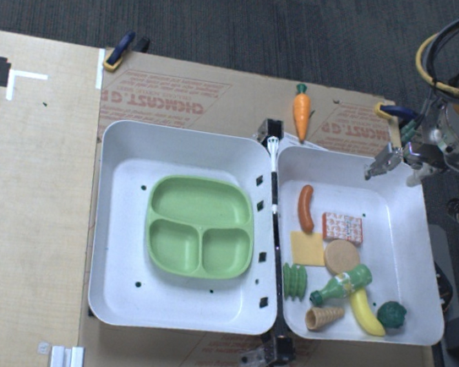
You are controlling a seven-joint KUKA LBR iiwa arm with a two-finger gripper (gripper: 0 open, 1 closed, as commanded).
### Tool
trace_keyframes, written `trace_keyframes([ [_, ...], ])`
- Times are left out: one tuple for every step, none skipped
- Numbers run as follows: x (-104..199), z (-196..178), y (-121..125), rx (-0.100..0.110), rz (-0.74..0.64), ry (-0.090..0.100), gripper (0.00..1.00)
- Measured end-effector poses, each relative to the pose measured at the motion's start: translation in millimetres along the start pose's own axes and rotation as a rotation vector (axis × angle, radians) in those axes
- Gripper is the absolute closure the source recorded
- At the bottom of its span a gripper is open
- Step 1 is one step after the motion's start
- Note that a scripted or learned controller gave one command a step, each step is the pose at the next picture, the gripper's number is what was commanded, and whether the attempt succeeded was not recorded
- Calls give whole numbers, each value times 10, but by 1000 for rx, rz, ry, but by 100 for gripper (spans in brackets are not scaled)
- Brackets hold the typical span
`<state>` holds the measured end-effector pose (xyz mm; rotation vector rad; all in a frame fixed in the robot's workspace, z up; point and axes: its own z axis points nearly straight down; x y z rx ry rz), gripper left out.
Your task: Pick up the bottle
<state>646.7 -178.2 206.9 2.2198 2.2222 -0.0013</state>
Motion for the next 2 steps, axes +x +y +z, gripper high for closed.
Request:
trace_keyframes([
  [-2, -100, 5, -1, -3, -2, 100],
  [-443, -258, -807, 0, -307, 0, 100],
])
